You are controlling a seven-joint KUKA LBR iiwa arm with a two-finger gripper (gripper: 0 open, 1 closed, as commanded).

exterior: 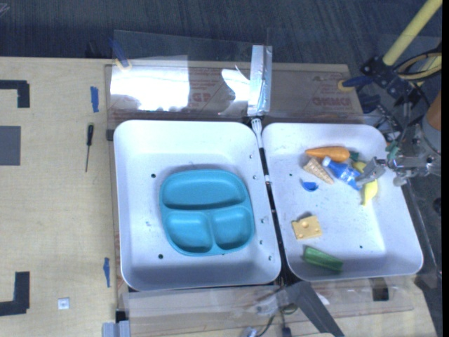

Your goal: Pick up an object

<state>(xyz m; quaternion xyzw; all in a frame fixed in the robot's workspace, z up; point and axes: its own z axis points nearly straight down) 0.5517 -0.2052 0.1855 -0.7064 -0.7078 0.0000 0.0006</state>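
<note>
The right bin (393,248) holds several toy foods. An orange carrot (327,152) lies at the back, with a tan waffle cone (318,170) and a blue bottle (345,173) just in front of it. A yellow banana (368,192) lies to their right. A small blue piece (309,185), a yellow cheese wedge (306,227) and a green cucumber (322,258) lie nearer the front. My gripper (394,162) hangs low over the bin's right rim, just right of the bottle and banana, with nothing seen in it.
The left bin (133,153) bears a blue divided plate (206,210). A clear plastic sheet and a metal strip (258,83) stand behind the bins. Cables and a yellow pole (414,27) crowd the back right. A screwdriver (89,142) lies on the bench at left.
</note>
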